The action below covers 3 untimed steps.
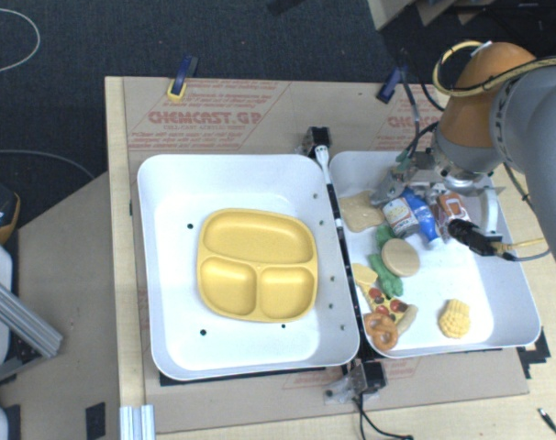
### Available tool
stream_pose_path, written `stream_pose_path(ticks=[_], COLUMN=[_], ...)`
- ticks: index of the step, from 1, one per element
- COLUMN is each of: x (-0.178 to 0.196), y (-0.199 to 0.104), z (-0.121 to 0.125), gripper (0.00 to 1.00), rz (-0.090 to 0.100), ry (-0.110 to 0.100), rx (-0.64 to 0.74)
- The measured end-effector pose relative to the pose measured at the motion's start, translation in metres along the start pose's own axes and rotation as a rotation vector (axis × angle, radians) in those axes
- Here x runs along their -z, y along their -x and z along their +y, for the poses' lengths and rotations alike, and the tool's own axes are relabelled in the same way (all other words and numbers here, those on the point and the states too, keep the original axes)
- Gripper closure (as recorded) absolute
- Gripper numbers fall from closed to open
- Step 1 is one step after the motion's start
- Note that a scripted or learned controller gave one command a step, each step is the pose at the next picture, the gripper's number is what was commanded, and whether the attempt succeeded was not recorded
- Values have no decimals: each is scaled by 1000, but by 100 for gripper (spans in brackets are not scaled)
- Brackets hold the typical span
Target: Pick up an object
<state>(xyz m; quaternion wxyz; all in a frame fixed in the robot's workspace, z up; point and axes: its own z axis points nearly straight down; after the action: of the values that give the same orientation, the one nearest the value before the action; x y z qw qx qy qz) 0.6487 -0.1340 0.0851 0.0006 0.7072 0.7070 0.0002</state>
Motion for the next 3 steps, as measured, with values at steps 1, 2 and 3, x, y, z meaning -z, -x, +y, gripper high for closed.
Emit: stream_pose_path(ticks=[1,2,3], x=[14,70,122], y=[0,9,-1], z=[2,7,12], gripper=[100,100,100], rz=[-1,-2,-1], ry=[7,6,7], rx=[0,0,2])
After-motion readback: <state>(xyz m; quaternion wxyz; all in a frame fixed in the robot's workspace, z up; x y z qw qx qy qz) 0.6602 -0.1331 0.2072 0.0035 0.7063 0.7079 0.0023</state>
